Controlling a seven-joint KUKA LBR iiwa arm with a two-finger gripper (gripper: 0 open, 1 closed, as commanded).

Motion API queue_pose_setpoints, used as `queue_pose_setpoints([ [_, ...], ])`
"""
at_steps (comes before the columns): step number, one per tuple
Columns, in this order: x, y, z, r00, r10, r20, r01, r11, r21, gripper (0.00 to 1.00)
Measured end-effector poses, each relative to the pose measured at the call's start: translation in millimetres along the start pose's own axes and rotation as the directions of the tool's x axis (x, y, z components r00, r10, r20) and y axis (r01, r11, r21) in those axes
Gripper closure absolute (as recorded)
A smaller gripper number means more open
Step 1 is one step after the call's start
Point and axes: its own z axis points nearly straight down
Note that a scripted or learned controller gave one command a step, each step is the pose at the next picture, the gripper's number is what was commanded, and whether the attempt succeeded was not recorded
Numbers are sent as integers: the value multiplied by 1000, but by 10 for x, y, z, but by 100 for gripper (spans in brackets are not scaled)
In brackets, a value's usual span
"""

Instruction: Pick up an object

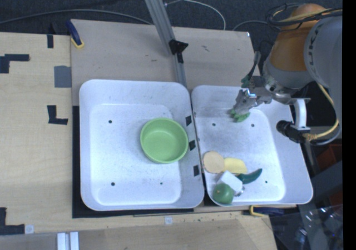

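Observation:
My gripper (242, 109) hangs over the far part of the right bin (289, 188), near its middle. A small green object (240, 115) sits between the fingertips, and the gripper is shut on it. At the near edge of the same bin lies a cluster: a tan round piece (213, 161), a yellow piece (235, 165), a white block (230, 180), a green ball (223, 193) and a dark teal curved piece (252, 175). The left bin (100, 104) holds a light green bowl (164, 140), standing upright.
A grey metal pole (161, 15) slants down to the far end of the divider between the bins. The arm's orange band (295, 43) and black cables stand over the right bin's far right corner. Bare white floor lies between my gripper and the near cluster.

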Motion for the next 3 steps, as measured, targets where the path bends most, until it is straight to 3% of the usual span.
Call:
queue_pose_setpoints([
  [1, 2, 12, -532, 1000, -1, 0, 1, 1000, -1, 100],
  [3, 958, -255, -345, 1000, -5, -2, 5, 1000, 7, 100],
])
